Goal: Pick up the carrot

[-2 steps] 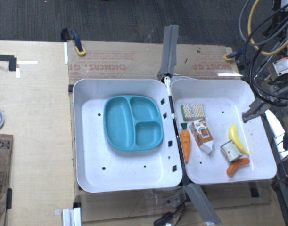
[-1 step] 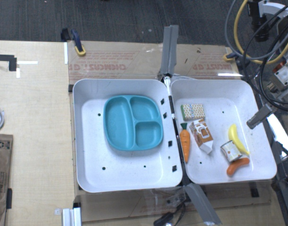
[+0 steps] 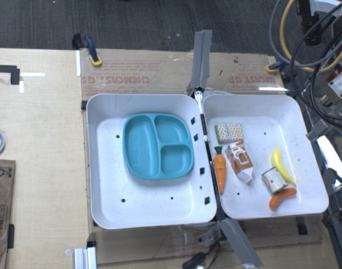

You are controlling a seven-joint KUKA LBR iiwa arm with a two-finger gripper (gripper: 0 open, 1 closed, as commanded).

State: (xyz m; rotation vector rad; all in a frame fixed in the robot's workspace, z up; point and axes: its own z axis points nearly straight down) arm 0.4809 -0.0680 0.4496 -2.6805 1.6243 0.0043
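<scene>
Carrot, small orange plastic one [image 3: 220, 172], lies untouched along the right white bin's [image 3: 305, 150] left wall; gripper's state I cannot tell; reaching comes next.

Carton [image 3: 239, 160] just beside carrot [image 3: 220, 172]

Bright, even light; sharp focus

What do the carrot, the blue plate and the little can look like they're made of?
The carrot looks like smooth molded plastic, a toy: even orange with a flat green top. The blue plate seems matte plastic, one uniform color with soft rounded dividers. The can appears to be metal, or plastic made to look so: its end is silvery, though it is too small to be sure.
</scene>
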